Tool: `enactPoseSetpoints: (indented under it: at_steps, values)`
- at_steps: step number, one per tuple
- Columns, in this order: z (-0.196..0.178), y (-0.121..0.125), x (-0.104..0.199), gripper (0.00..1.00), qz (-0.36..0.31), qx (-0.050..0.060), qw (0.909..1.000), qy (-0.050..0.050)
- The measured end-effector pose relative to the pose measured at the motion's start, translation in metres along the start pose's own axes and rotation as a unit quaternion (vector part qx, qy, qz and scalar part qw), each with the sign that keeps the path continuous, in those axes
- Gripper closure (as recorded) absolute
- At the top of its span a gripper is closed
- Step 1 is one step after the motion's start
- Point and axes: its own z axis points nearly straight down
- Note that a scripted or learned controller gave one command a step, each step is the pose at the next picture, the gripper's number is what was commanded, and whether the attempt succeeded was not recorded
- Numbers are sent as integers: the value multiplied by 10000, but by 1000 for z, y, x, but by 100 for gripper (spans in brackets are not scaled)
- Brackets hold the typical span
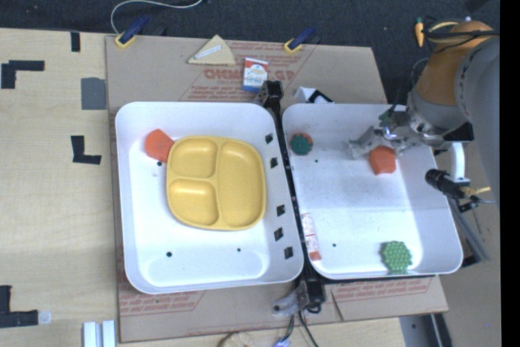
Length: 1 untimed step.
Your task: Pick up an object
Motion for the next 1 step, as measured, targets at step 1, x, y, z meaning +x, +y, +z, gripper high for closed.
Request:
enactPoseSetpoints:
  at_steps: [1]
  values:
    - [-10,1,-1,100,-9,-19,10000,-22]
